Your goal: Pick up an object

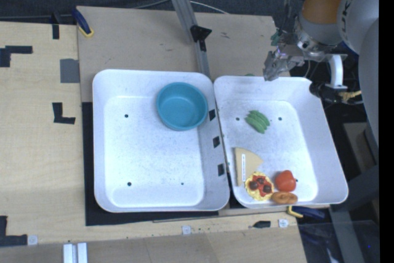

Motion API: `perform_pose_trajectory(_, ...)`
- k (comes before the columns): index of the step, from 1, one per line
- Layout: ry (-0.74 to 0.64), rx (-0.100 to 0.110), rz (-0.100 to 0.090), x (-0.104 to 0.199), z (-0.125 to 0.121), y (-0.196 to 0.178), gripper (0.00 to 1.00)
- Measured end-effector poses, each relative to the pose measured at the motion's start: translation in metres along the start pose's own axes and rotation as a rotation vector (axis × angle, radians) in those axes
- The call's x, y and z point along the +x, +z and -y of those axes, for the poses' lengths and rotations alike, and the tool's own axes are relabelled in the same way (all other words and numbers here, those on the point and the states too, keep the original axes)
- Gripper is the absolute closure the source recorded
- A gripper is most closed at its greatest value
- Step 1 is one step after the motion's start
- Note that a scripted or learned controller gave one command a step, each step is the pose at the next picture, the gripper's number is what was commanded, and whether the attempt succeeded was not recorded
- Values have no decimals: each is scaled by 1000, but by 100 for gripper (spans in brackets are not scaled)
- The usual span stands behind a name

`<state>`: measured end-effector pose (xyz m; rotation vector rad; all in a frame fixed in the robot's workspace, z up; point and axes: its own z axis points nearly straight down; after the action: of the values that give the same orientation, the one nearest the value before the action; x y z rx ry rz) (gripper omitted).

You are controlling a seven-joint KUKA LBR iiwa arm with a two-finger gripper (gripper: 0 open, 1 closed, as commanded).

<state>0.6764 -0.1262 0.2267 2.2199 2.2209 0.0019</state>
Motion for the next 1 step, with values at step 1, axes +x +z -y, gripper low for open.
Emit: perform_pose_trajectory(1,-4,3,-1,55,8,8,100)
